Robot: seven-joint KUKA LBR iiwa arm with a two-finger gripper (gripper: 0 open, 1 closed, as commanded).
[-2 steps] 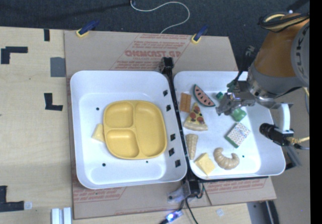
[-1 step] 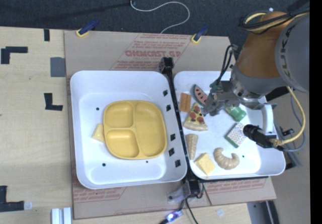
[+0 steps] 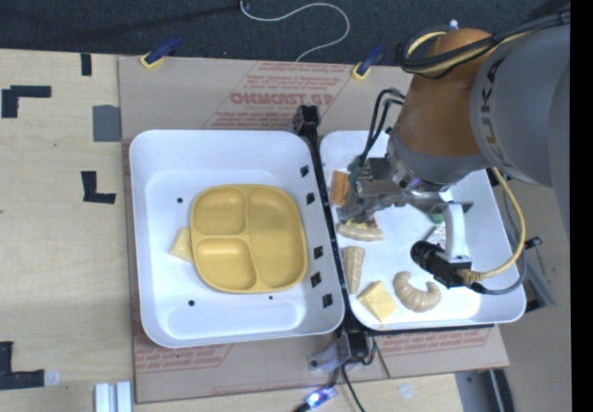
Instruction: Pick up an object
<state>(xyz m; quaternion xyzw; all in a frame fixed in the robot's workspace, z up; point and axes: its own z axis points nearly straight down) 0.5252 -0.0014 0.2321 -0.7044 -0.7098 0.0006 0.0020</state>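
We see the end effector [image 3: 357,206] low over the left side of the right bin [image 3: 491,308], just above a sandwich-like piece [image 3: 359,232], though we cannot tell if it grips anything. Nearer lie a cone [image 3: 354,267], cheese wedge [image 3: 375,301] and croissant [image 3: 417,293]; the left bin [image 3: 148,216] holds a yellow divided plate [image 3: 248,238].

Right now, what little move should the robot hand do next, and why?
Probably ease straight down and close. The gripper hangs over the right bin's left side, just above a sandwich-like toy, with an orange piece beside it. Nothing shows between its fingers, so no object has been picked up.
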